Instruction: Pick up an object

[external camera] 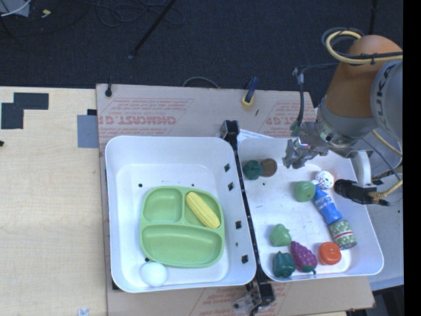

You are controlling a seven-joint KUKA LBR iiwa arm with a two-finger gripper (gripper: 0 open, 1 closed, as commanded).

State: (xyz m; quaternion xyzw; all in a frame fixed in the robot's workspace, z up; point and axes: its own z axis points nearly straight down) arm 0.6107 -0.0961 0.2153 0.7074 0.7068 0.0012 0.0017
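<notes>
Hand (297,155) fingers indistinct, over right bin (375,255)

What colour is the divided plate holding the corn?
Light green plate, seen in the camera view; the corn is yellow.

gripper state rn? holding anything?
Hand: cannot be told. It sits over the back of the right shallow white bin, near the brown round toy, with nothing visibly between its parts.
</notes>
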